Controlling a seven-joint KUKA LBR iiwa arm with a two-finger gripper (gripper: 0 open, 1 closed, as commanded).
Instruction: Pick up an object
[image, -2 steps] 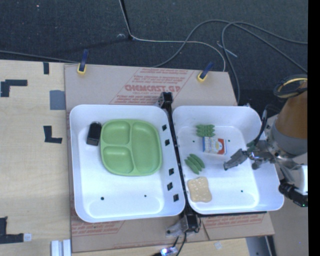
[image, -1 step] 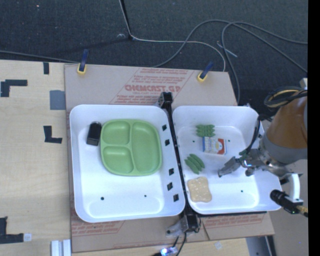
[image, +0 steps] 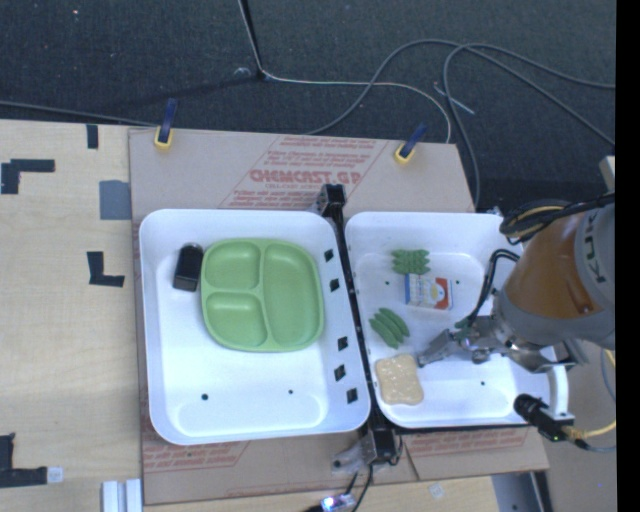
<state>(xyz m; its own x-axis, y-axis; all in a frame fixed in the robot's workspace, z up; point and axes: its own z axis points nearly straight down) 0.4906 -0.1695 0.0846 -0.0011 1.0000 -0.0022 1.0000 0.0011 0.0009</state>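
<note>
Bread (image: 399, 380), a pale tan, bumpy square, lies flat in the right bin (image: 470, 400), near its front left corner. Just right of the bread hangs the gripper (image: 432, 353). Green beans (image: 390, 325) lie just behind the bread.

Robotics lab bench, no question about it.

Two white bins (image: 165, 400) sit side by side on a cardboard sheet (image: 300, 170) clamped down with yellow clips (image: 163, 136); loose black cables (image: 420, 60) trail over dark carpet (image: 100, 50) behind, black tape marks (image: 100, 270) dot the pale wooden benchtop (image: 60, 350), and the grey-and-orange industrial arm (image: 555, 280) reaches in from the right.
</note>
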